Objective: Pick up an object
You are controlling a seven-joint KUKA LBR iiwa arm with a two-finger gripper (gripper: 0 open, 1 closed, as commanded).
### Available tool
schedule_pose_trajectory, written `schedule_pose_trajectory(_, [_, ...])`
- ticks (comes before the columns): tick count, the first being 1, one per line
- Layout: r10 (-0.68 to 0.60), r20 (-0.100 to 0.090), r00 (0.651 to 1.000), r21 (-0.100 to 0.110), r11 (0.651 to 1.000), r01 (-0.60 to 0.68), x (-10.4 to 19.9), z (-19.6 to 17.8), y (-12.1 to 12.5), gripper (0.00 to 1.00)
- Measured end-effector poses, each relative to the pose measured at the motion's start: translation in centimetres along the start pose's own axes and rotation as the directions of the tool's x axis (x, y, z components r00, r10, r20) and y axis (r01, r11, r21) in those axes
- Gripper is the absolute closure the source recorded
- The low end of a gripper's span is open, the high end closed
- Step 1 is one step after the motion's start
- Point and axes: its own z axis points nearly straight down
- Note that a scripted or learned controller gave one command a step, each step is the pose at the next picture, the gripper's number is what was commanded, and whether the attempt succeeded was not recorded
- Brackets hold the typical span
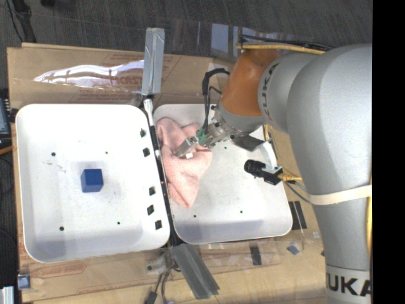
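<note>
A crumpled pink cloth [182, 166] lies along the left side of the right bin [253, 223]. My gripper [187, 148] reaches in from the right and is down on the upper part of the cloth, its tip resting on the fabric. A small blue cube [92, 180] sits alone in the left bin [38, 233], well away from the gripper.
The grey arm with its orange band [247, 87] covers the right bin's far right corner. A black fitting with a cable [262, 171] hangs over the right bin. A taped divider [157, 170] runs between the two bins.
</note>
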Motion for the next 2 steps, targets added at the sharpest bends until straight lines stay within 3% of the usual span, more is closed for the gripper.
schedule_pose_trajectory(1, [-0.004,0.0,1.0,0.001,1.0,0.004,0.03,-1.0,0.04,1.0])
schedule_pose_trajectory(2, [-0.004,0.0,1.0,0.001,1.0,0.004,0.03,-1.0,0.05,0.0])
